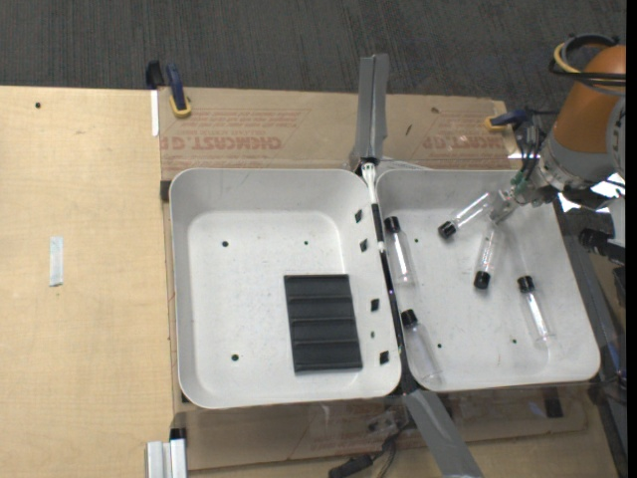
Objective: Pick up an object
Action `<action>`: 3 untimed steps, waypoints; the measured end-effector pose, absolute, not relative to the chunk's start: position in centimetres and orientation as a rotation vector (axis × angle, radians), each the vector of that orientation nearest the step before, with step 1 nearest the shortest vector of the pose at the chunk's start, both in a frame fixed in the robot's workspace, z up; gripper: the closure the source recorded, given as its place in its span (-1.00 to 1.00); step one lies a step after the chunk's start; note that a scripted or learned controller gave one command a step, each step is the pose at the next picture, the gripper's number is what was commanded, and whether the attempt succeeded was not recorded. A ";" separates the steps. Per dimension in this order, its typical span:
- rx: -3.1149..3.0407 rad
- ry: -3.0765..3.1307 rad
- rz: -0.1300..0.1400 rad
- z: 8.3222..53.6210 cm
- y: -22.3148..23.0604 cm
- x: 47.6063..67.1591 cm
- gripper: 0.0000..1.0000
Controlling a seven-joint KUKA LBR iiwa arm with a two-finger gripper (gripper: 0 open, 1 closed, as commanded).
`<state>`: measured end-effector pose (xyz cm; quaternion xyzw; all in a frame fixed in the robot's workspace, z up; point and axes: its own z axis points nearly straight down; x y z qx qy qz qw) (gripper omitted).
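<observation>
From the overhead camera view, we see the claw (515, 195) low over the far part of the right bin (567, 366), at the upper ends of two clear tubes with black caps (466, 217) (486, 257); we cannot tell how wide it stands. We judge the main risk a slip: the tubes are round and smooth, lie close together there, and could roll or get nudged. Three more tubes (397, 251) (532, 307) (418, 342) lie in the same bin, two hard against the divider wall. The left bin (184, 297) holds a black ribbed block (321, 322), well apart. The wooden surface (80, 267) carries both bins.
</observation>
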<state>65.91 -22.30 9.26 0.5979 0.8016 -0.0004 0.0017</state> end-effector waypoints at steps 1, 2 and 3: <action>1.875 2.512 0.000 10.3 -22.4 66.0 1.00; 1.878 2.526 0.002 10.2 -21.9 65.9 -1.00; 1.819 2.561 0.000 9.2 -14.9 63.8 -1.00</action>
